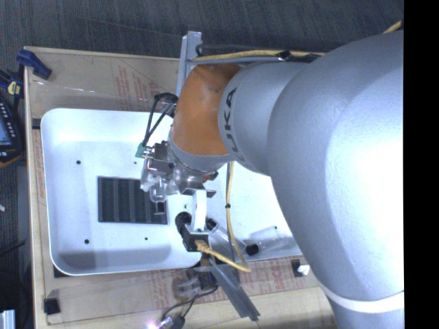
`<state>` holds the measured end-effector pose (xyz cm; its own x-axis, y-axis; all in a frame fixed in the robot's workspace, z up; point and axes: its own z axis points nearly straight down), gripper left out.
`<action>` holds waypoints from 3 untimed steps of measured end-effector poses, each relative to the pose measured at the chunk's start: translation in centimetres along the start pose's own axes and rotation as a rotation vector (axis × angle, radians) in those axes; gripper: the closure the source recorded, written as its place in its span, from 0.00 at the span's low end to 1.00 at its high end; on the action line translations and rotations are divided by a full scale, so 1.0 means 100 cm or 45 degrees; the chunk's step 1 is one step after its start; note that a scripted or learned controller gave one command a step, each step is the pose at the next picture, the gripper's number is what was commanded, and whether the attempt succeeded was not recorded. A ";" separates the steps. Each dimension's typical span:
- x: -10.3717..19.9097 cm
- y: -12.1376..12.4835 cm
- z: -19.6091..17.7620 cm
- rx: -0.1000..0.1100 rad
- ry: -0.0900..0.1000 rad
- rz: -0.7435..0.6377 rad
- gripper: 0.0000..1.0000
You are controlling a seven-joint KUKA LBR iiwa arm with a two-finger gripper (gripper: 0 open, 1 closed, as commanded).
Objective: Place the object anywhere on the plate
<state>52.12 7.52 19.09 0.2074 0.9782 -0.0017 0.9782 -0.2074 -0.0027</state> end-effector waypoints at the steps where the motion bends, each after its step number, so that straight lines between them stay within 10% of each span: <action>1: 0.055 -0.057 0.099 0.005 0.000 0.169 1.00; 2: 0.006 -0.047 -0.010 0.002 0.001 0.351 1.00; 3: 0.048 -0.056 0.088 0.011 -0.003 1.039 1.00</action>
<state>47.64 13.35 10.29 0.8545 0.5194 -0.0088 0.5193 -0.8545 -0.0074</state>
